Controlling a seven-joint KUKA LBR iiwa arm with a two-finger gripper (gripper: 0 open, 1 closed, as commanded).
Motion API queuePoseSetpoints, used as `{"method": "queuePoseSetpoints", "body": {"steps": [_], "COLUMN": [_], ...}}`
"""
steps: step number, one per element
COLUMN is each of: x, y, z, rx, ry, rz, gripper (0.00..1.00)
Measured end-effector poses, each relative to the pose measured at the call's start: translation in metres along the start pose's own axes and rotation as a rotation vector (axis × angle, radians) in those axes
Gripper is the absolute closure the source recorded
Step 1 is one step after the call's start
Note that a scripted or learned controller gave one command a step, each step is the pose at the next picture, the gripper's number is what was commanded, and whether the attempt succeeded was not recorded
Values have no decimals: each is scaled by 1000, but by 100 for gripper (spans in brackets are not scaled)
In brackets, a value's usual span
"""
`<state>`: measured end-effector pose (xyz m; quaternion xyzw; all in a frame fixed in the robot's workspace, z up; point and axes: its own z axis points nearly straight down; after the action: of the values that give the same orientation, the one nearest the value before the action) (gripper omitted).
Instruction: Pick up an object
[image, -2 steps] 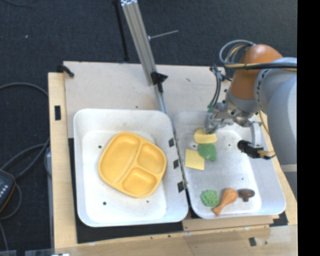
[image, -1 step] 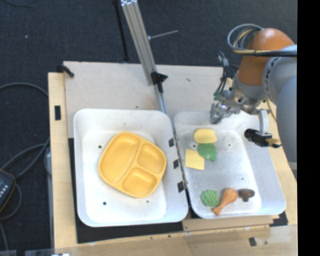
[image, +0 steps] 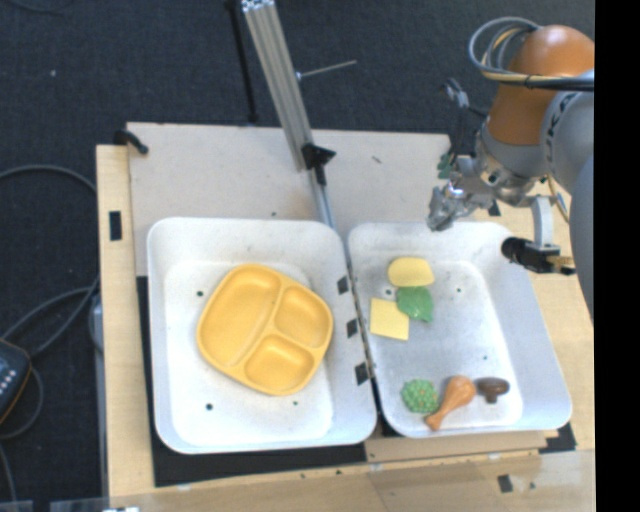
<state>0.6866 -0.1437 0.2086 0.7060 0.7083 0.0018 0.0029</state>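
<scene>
- The arm (image: 535, 85) is seen at the upper right, grey with an orange band, reaching in over the far edge of the right bin (image: 520, 330).
- The pincer (image: 443, 212) is located above the far rim of the right bin, near its back left corner; nothing is seen between its tips, and whether they are apart or together cannot be told.
- Two white bins are placed side by side on the table (image: 220, 170); their inner rims are touching or nearly so.
- In the left bin (image: 170, 400) a yellow tray (image: 264, 328) with three compartments is laid flat, roughly at the centre.
- In the right bin six small things are noted, in two groups well apart.
- Far group: a yellow oval piece (image: 410, 271) is set just behind a green leaf (image: 415, 303), the two touching; a yellow square (image: 389, 320) lies just to the left of the leaf.
- Near group: a green lump (image: 420, 395) is found at the left, a drumstick (image: 451, 399) beside it and touching it, lying at a slant, and a brown mushroom (image: 492, 388) just to its right.
- All six things are resting on the bin floor, clear of the pincer.
- A slanted metal rail (image: 285, 90) is observed crossing the table from the top towards the gap between the bins.
</scene>
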Motion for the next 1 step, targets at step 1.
{"method": "queuePoseSetpoints", "body": {"steps": [1], "x": [-1], "y": [1], "z": [-20], "rx": [2], "ry": [0], "rz": [-2], "gripper": [100]}}
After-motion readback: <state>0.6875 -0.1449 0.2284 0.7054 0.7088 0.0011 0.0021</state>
